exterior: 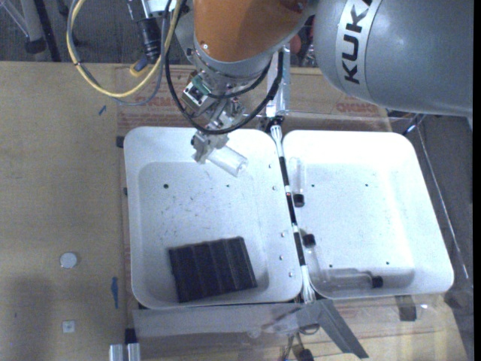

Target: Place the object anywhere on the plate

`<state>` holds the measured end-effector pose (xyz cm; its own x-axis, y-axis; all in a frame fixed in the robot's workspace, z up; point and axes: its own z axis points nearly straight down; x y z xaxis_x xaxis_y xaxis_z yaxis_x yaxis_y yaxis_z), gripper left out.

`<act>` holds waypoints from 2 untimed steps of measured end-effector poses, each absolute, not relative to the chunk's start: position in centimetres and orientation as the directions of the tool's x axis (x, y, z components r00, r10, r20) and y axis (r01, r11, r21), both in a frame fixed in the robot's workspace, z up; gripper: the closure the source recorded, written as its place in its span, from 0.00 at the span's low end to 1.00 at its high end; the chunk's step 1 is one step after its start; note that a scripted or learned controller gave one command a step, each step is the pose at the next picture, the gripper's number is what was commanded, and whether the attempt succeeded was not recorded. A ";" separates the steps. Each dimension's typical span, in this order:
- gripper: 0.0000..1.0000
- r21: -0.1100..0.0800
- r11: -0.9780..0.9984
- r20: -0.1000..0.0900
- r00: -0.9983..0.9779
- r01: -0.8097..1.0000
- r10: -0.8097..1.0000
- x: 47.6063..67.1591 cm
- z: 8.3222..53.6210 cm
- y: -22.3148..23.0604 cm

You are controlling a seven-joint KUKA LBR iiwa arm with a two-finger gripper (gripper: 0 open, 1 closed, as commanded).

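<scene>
My gripper (pixel 206 150) hangs over the far side of the left bin (pixel 143 224), below the orange wrist band. A small clear cylinder (pixel 228 161) sticks out to the right from between the fingertips, tilted, and the gripper is shut on its end. The plate (pixel 213 268), a dark ridged square, lies flat on the floor of the same bin near its front edge. It sits well in front of the gripper, with nothing on it.
The right bin (pixel 421 201) holds a clear tube-like item (pixel 349 279) near its front wall. Black clips (pixel 299 199) sit along the divider between the bins. Yellow and black cables (pixel 98 66) loop behind the left bin.
</scene>
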<state>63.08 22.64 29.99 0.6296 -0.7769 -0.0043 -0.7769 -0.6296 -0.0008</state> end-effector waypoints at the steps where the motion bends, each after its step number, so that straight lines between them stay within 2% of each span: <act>1: 1.00 0.000 -0.644 -0.005 0.644 -0.765 -0.765 66.6 23.9 22.5; 2: 1.00 -0.007 -0.848 -0.001 0.848 -0.529 -0.529 66.7 28.1 22.6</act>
<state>66.65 22.61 28.10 0.8484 -0.5294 -0.0015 -0.5294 -0.8483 -0.0071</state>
